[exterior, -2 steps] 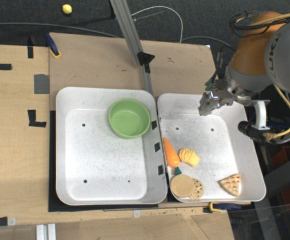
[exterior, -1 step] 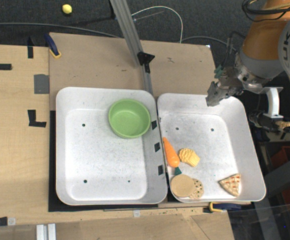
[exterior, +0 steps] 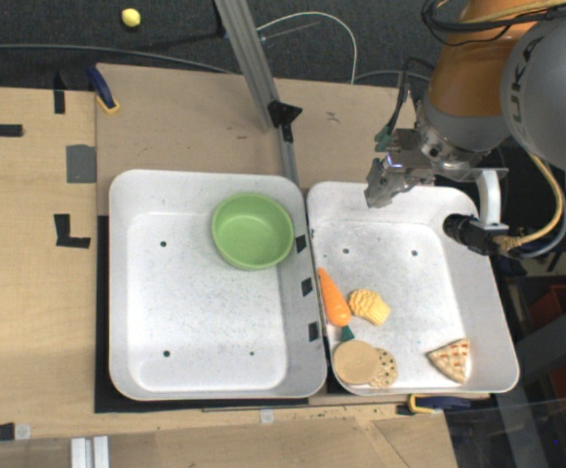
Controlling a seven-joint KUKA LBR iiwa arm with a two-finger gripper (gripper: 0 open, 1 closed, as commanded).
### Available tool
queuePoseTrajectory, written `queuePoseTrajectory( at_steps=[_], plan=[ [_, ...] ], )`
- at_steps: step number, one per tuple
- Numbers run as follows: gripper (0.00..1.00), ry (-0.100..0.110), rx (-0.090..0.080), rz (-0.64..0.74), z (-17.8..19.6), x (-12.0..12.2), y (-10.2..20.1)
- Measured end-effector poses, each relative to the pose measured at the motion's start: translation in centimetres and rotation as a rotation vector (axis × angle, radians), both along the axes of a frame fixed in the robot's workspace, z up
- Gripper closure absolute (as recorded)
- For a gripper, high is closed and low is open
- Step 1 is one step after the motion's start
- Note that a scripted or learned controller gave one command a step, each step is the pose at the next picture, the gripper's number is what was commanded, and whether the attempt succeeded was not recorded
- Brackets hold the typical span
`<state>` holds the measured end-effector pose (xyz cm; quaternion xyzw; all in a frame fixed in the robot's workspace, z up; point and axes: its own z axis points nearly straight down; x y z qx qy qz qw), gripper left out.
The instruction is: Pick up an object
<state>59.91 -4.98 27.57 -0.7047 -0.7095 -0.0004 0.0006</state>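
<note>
The right bin (exterior: pixel 478 261) holds an orange carrot (exterior: pixel 334 298), a yellow ridged food piece (exterior: pixel 369 306), a round tan cookie (exterior: pixel 359 363) with a chip cookie (exterior: pixel 385 367) beside it, and a pizza slice (exterior: pixel 451 359) in the near right corner. A green bowl (exterior: pixel 252 230) sits in the left bin (exterior: pixel 146 291), at its far right. My gripper (exterior: pixel 384 187) hangs over the far edge of the right bin, well above and behind the food items, with nothing seen held.
A grey metal pole (exterior: pixel 254 57) slants across the bench behind the bins. A small yellow ball (exterior: pixel 131 17) lies on the dark floor at the far left. Cables (exterior: pixel 517 237) loop off the arm along the right bin's right side.
</note>
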Motion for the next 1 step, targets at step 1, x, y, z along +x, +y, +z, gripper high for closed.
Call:
queuePoseTrajectory(
  at_steps=[1],
  plan=[
    [1.00,0.002,0.000,-0.001,-0.42,-0.44,4.69]
  ],
)
